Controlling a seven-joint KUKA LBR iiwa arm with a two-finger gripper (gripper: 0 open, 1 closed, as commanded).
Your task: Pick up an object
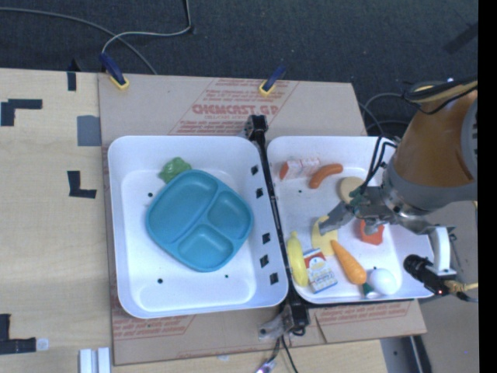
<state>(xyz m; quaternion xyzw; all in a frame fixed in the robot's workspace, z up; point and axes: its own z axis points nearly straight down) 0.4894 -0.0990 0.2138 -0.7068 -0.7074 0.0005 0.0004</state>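
Camera view: the gripper (347, 214) hangs low over the middle of the right bin (342, 144). Its fingers look spread apart, one grey finger (332, 221) slanting toward the bin's inner wall, with nothing between them that I can make out.

Candidate objects all lie on the bin floor. A sausage (325, 175) sits near the far wall, with a small wrapped piece (298, 167) beside it toward the far inner corner. A banana (297, 259) lies along the inner wall. A carton (318, 270) is just beside it, then a carrot (349, 262) and a white ball (382, 280) near the near wall. A red piece (370, 232) sits partly under the wrist.

The left bin (124, 162) holds a blue tray (199, 219) and a green piece (174, 167) at the tray's far edge.

Judgement: nothing lifted yet. Approach looks under way; closing, gripping and raising remain.
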